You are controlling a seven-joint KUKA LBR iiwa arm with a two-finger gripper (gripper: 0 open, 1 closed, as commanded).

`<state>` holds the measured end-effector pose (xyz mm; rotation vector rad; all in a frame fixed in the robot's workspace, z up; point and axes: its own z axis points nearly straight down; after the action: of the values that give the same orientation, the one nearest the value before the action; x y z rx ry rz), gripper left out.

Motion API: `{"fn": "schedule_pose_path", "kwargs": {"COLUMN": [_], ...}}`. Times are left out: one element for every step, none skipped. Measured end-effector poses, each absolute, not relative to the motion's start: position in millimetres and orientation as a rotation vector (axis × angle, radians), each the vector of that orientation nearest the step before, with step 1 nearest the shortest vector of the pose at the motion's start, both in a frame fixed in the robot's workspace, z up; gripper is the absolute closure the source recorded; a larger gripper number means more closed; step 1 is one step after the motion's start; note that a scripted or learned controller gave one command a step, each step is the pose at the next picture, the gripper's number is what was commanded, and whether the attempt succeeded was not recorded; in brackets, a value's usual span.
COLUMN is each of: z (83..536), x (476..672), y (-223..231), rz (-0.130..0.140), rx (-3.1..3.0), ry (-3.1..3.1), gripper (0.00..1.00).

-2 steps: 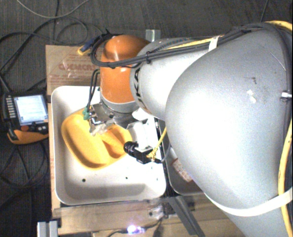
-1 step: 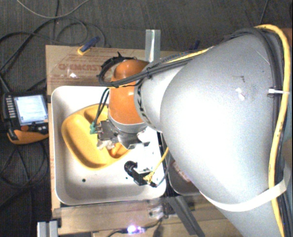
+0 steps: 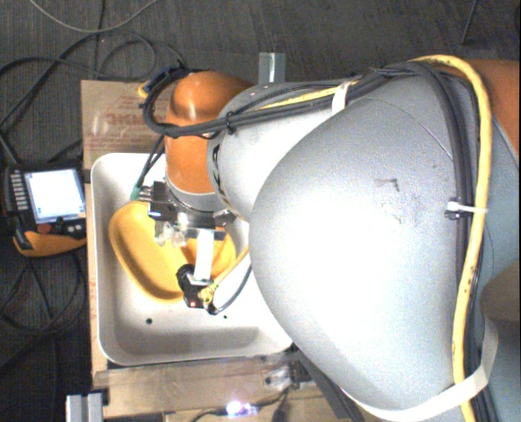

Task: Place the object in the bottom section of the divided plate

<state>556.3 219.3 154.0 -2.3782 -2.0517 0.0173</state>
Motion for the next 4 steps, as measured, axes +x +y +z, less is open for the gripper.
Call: {"fn": "schedule_pose_path", "kwargs": {"z": [127.9, 192.5, 157.3, 165.0], "x": [581.3, 599.2, 624.4, 637.7], "y": [218.5, 228.4, 230.9, 232.1], "rz": [0.019, 0.017, 0.018, 0.016], "rx": [-2.206, -2.414, -2.784, -3.031], "ry": [-2.239, -2.014, -1.466, -0.826], "gripper": [1.0, 1.0, 1.0, 1.0]}}
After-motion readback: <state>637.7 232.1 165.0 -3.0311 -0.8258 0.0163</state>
